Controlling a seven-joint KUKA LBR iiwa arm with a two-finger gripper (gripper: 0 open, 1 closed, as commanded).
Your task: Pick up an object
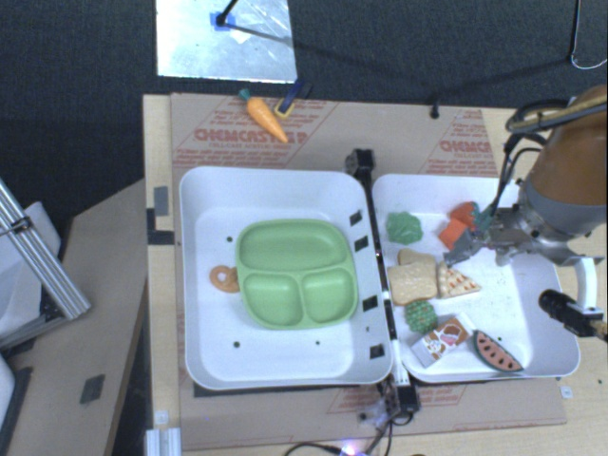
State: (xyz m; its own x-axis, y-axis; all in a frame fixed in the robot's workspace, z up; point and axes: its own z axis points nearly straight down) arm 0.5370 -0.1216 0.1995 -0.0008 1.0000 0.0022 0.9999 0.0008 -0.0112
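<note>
Gripper hovers over pizza slice in right bin; finger state unclear; descend squarely onto it.

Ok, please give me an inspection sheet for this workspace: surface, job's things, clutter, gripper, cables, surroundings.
Surface: bench bears left bin and right bin, side by side.
Job's things: right bin holds broccoli, bread, pizza slice, orange block, small green piece, packet, watermelon slice.
Clutter: green tray and pretzel in left bin; carrot on the bench behind.
Gripper: gripper low over right bin near the orange block; grasp cannot be told.
Cables: black cable by the arm's wrist.
Surroundings: dark carpet; foil sheet behind.
</note>
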